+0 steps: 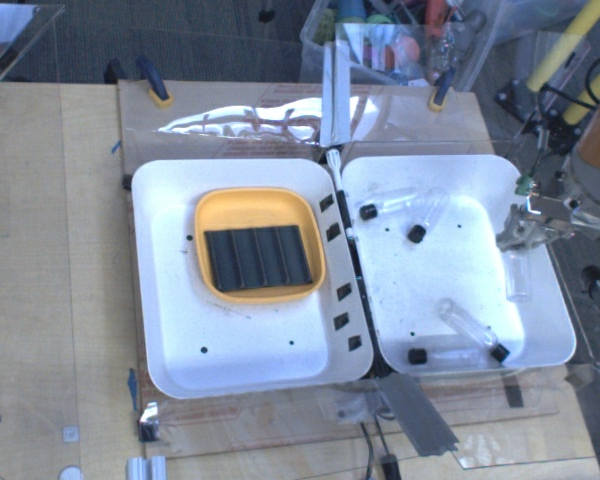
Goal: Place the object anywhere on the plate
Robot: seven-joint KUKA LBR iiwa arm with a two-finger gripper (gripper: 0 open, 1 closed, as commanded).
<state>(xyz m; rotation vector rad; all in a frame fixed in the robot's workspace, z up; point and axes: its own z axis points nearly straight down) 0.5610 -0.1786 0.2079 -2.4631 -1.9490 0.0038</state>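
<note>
Plate [260, 208], yellow with rounded corners, lies in the left bin [170, 298], slightly above that bin's centre. A dark ribbed block [258, 258] rests flat on the plate, covering most of its floor and reaching its lower rim. Right of the plate, past a strip of dark clips along the bins' shared edge, lies the right bin [540, 338]. This bin holds several clear tubes with black caps: two tubes [405, 205] near its upper left, each capped at the lower end; one tube [472, 328] low and right of centre, its cap towards the lower right corner; another tube [442, 353] lying along the bottom wall, cap at its left end. A further clear tube [518, 276] sits on the right rim of that bin. Tool [520, 223], metallic, hangs at the right bin's right edge, just above the rim tube; whether its fingers are spread or pressed together cannot be told. Both bins sit on a wooden counter [50, 268]. Above the right bin stands a clear box of mixed items [410, 18].
</note>
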